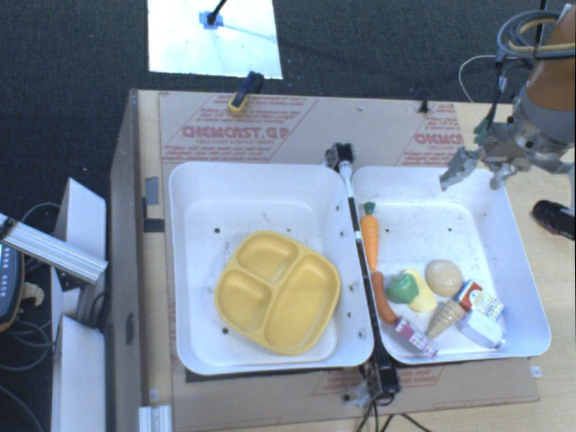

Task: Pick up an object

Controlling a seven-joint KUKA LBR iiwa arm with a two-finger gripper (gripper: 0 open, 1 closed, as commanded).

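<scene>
My gripper (474, 174) hangs above the far right rim of the right bin (504, 219), its two fingers spread apart and nothing between them. Below it in that bin lie an orange toy carrot (369, 232), a red chilli (384, 297), a green pepper (403, 286), a yellow piece (421, 297), a beige egg-shaped object (444, 277), an ice-cream cone (441, 318), a small red and white carton (477, 300), a white block (481, 329) and a pink wrapped bar (414, 337). All of them sit in the near half of the bin, well short of the gripper.
The left bin (207, 196) holds a yellow divided plate (277, 291). A black clamp bar (346, 187) runs between the bins. A yellow-handled tool (243, 94) lies on the board behind them. Cables loop at the far right.
</scene>
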